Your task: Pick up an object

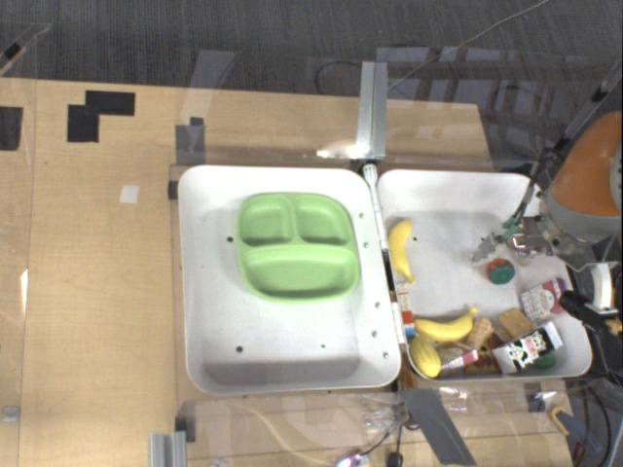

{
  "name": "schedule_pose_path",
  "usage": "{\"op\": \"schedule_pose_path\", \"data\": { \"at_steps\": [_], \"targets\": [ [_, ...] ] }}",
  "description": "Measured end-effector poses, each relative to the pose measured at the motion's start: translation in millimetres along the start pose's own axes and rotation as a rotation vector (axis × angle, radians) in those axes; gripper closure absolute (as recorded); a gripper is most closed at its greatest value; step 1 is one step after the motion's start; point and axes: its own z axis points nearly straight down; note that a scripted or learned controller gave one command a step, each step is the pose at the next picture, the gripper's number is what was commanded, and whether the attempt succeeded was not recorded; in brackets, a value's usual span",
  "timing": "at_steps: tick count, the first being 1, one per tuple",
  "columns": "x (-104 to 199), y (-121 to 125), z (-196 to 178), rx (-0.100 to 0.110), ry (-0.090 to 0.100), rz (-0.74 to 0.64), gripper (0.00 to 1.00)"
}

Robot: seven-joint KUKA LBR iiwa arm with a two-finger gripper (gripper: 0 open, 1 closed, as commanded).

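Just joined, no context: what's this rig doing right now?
A KUKA arm reaches in from the right over the right bin, its end effector low near a small green round object. Nothing shows held between its fingers. That bin also holds two bananas and a clutter of small packages along its near edge. The left bin holds a green divided plate.

Floor [243, 17]: dark grey carpet at the top.
Bench [88, 290]: light wood, with black marks [97, 113] at the left.
Post [373, 105]: a metal bar stands behind the bins.
Light: bright and even.
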Motion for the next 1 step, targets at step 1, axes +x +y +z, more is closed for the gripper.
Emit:
{"op": "schedule_pose_path", "data": {
  "at_steps": [1],
  "targets": [
    [1.3,2.7,-8.4,-0.002,0.004,0.0,1.0]
  ]
}}
